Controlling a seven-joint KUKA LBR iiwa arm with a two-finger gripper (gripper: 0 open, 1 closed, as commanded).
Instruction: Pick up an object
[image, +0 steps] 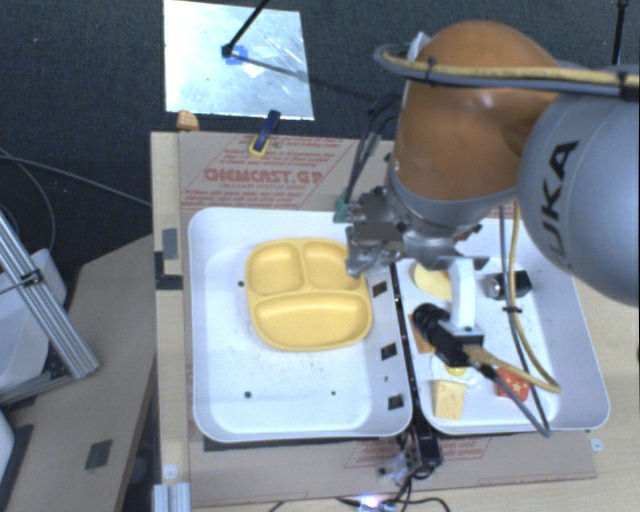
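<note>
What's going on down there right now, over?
Pincer low at the yellow plate's right rim, holding nothing visible. Yellow plate flat in left bin. Small bits in right bin, arm overhead.

The yellow three-compartment plastic plate (305, 296) looks smooth and softly glossy. The two shallow white plastic bins (215, 330) are matt. A crinkled shiny foil sheet (240, 60) lies behind them.
</note>
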